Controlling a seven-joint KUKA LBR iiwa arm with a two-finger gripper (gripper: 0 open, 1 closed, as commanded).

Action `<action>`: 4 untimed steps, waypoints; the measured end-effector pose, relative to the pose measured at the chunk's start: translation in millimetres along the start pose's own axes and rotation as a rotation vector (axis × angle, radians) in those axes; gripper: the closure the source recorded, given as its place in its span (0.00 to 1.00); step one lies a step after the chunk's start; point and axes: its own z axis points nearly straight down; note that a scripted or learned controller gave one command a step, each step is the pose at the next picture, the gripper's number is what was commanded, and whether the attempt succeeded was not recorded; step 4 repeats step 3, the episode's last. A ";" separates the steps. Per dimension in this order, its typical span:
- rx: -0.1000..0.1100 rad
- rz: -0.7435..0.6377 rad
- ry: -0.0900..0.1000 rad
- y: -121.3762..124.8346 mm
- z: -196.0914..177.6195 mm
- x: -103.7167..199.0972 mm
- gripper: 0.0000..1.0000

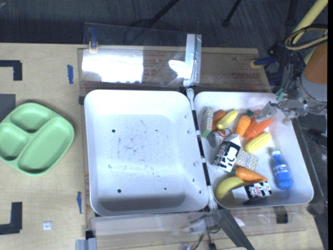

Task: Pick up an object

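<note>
The right white bin (304,189) holds a heap of toy food. In it lie a yellow banana (226,186), an orange carrot (250,174), a blue bottle (281,170), a black-and-white box (227,154), a yellow lemon-like piece (258,142) and further carrots (243,125) toward the back. My gripper (278,112) hangs over the bin's far right part, just right of a reddish-orange carrot (258,128). Its fingers (269,110) stand open with nothing between them.
The left white bin (138,139) adjoins the right one along a shared rim. A green divided plate (34,138) rests on the bench at far left. A clear plastic panel (140,61) stands behind the left bin. Cables and stand legs crowd the back right.
</note>
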 end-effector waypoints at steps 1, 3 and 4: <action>-0.004 0.063 0.007 18.2 58.4 19.7 0.00; -0.001 0.138 -0.001 6.4 -45.0 48.4 1.00; -0.001 0.138 -0.001 6.4 -45.0 48.4 1.00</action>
